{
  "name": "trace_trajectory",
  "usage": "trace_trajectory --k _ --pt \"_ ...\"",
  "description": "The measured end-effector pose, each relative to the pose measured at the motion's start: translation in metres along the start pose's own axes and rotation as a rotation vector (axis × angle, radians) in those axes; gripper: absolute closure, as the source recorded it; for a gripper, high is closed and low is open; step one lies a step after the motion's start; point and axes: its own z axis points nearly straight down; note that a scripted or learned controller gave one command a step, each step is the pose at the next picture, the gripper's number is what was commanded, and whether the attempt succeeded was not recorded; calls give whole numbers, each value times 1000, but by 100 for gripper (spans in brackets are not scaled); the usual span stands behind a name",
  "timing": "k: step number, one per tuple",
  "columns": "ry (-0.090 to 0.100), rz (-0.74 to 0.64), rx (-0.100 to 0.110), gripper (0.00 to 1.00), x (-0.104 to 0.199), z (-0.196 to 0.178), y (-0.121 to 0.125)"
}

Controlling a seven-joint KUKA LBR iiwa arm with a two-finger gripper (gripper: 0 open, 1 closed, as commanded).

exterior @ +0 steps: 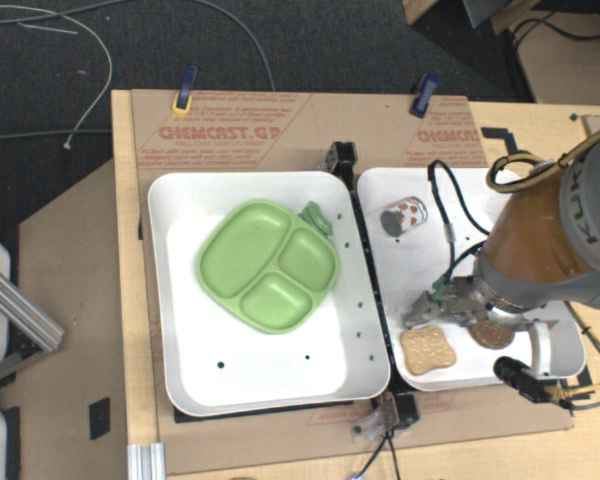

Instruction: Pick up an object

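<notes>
White left bin (180, 298): holds a green divided plate (268, 265) near its centre, with a small dark green piece (317, 218) touching the plate's rim at 1 o'clock.
White right bin (450, 183): holds a small cup (403, 216) lying on its side at 11 o'clock, a tan toast slice (427, 349) at 7 o'clock, and a brown round piece (492, 336) near 5 o'clock, partly hidden by the arm.
Hand (427, 309): low in the right bin, just above the toast slice; whether it is released or clenched, I cannot tell.
Cardboard table (280, 128): carries both bins, blue clamps (186, 86) at 12 o'clock.
</notes>
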Motion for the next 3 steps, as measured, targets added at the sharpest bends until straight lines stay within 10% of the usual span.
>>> trace_trajectory --k 1,3 --pt "0 0 -5 100 0 -13 1" --pt "-4 -1 -10 100 -8 -102 -1"
